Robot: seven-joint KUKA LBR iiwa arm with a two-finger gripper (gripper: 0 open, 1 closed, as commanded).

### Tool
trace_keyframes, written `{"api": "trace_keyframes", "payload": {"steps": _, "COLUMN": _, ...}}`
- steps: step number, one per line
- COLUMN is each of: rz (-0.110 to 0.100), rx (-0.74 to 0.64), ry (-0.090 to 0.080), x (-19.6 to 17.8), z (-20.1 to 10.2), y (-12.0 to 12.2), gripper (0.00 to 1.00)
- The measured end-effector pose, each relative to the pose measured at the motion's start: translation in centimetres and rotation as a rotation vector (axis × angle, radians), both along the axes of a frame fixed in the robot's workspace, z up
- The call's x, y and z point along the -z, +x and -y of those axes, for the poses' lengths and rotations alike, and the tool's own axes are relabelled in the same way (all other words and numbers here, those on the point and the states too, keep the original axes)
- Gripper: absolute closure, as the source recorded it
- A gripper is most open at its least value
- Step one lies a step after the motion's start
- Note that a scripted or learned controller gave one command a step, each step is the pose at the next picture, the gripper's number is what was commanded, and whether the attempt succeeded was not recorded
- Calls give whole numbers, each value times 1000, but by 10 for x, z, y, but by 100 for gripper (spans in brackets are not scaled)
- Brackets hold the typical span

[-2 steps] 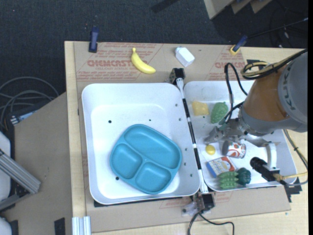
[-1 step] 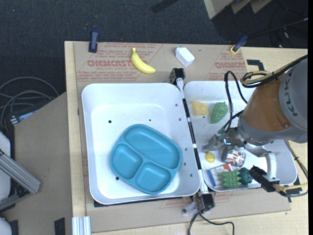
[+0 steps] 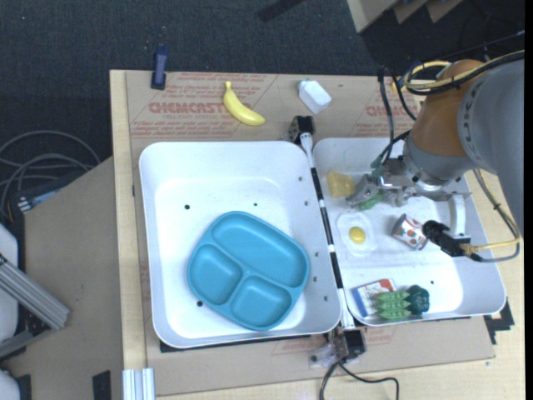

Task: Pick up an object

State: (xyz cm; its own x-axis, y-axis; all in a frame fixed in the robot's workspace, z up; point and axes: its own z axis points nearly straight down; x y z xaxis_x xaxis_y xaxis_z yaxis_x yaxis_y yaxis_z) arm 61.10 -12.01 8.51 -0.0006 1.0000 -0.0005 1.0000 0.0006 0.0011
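My gripper (image 3: 369, 193) reaches down into the right bin (image 3: 479, 283) near its back left part. A pale yellow block (image 3: 339, 183) lies just left of the gripper, close to it. A fried-egg toy (image 3: 356, 235) sits in front of the gripper, a little apart. To its right lies a small red and white can (image 3: 409, 232). A flat card with green bits on it (image 3: 391, 300) rests at the bin's front. Nothing shows between the gripper's tips.
A blue divided plate (image 3: 247, 268) lies in the left bin (image 3: 166, 173). Behind the bins on the cardboard are a banana (image 3: 242, 107), a white block (image 3: 315, 96) and a small blue item (image 3: 159, 67). The arm (image 3: 454, 127) hangs over the right bin's back.
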Motion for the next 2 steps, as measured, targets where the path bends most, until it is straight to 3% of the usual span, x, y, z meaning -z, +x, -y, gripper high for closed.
{"api": "trace_keyframes", "payload": {"steps": 1, "rz": -3, "rx": -2, "ry": 7, "x": 1, "z": 31, "y": -65, "gripper": 0}}
{"api": "trace_keyframes", "payload": {"steps": 2, "rz": 1, "rx": -1, "ry": 2, "x": 0, "z": -29, "y": -8, "gripper": 0}}
